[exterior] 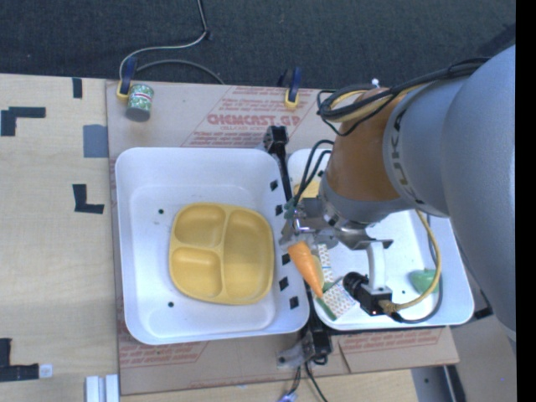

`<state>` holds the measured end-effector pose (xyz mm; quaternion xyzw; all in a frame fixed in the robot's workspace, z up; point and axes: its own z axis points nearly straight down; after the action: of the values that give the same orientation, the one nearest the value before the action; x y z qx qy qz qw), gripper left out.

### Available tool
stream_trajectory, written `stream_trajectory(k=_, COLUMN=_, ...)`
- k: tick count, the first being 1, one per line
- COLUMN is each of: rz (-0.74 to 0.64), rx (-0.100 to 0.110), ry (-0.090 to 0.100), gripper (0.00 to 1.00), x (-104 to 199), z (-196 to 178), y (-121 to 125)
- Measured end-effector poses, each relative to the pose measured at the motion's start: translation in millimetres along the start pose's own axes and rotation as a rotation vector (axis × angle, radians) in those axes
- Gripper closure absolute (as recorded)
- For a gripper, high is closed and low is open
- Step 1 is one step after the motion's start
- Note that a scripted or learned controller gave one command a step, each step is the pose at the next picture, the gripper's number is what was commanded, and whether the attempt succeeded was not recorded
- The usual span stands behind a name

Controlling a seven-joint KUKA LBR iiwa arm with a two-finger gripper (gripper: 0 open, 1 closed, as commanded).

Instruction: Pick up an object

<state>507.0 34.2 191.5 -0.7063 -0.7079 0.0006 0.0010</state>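
Cardboard bench (243,124), tool (311,229) above carrot (305,266) — right bin (456,308)

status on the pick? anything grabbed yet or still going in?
Done: the arm is positioned over the right bin, with the gripper low at that bin's left edge, just above the orange carrot. In hand: nothing seen between its fingers; the carrot looks to be lying in the bin. Left: the grasp and the lift. The yellow divided plate sits in the left bin.
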Motion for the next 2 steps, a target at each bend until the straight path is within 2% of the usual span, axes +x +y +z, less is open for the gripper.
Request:
stream_trajectory(k=1, rz=-0.001, rx=0.000, ry=-0.001, gripper=1.00, x=65.1, z=7.7, y=58.7)
stream_trajectory(k=2, rz=0.002, rx=0.000, ry=-0.001, gripper=1.00, x=39.9, z=4.4, y=7.1)
